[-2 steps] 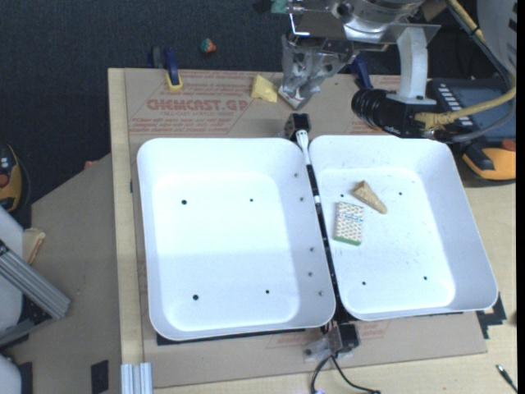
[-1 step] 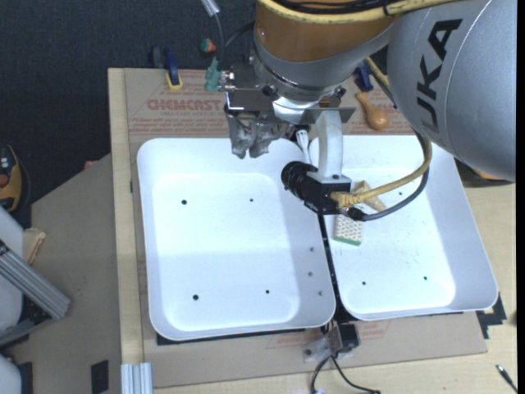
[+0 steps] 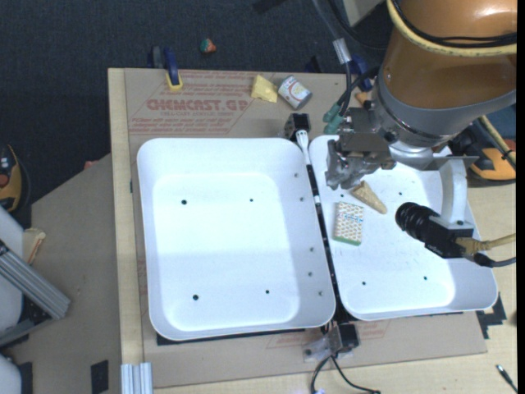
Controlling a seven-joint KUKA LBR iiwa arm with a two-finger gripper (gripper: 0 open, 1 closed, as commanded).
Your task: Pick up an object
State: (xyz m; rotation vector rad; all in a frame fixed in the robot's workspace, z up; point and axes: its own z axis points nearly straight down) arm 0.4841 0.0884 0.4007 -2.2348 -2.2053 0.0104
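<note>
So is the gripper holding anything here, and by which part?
Cannot be told. The gripper sits low in the right bin, just above the tan wedge and patterned sponge.

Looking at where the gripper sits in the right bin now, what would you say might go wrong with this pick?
1. The gripper is low by the right bin's upper left wall, so it may strike the rim.
2. The tan wedge and the patterned card lie close together; closing on one might nudge the other.

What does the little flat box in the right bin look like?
The small flat rectangular box is pale with a fine green-and-orange dotted pattern, seen in the camera view.
</note>
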